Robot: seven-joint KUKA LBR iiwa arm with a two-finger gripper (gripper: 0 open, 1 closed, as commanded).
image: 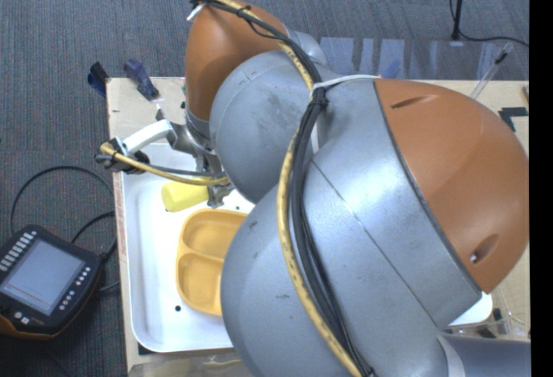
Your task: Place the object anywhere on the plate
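Note:
An orange-yellow plate (206,261) with two compartments lies in the left white bin (149,284); its right side is hidden under the arm. A pale yellow object (179,195) rests on the bin floor just beyond the plate's far-left rim, apart from it. My gripper (210,169) hangs right beside that object, at its right end, mostly covered by the wrist and a yellow cable. The bulky grey and orange arm hides the bin's right part and the second bin.
A teach pendant (41,282) lies on the floor left of the bench. Blue clamps (138,78) sit at the bench's far-left corner. A white bracket and cable (138,146) stick out left of the wrist over the bin's far edge.

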